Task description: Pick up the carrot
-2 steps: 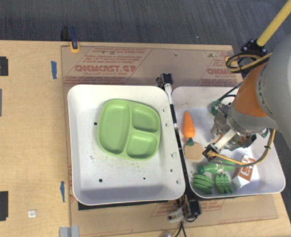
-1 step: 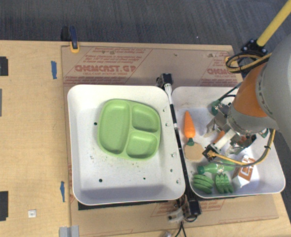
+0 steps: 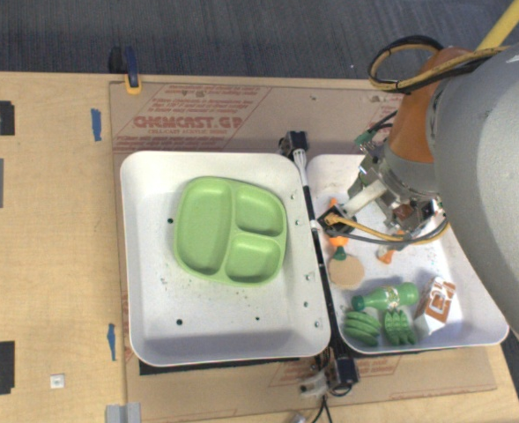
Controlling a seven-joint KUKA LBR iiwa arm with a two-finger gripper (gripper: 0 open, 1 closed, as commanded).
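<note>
My gripper (image 3: 402,221) hangs low over the back half of the right bin (image 3: 470,324), under the grey arm and its orange band. Its body and yellow cables hide the fingers. A small orange piece, which I take for the carrot (image 3: 384,256), lies on the bin floor just in front of the gripper, close to it. I cannot tell whether they touch. A second small orange bit (image 3: 339,254) sits further left, at the edge of a tan round disc (image 3: 348,274).
The left bin (image 3: 144,263) holds a green divided plate (image 3: 231,229). At the front of the right bin lie a green bottle (image 3: 388,298), two green ridged toys (image 3: 361,326) and a white-and-orange box (image 3: 438,300). A black bar (image 3: 310,227) runs between the bins.
</note>
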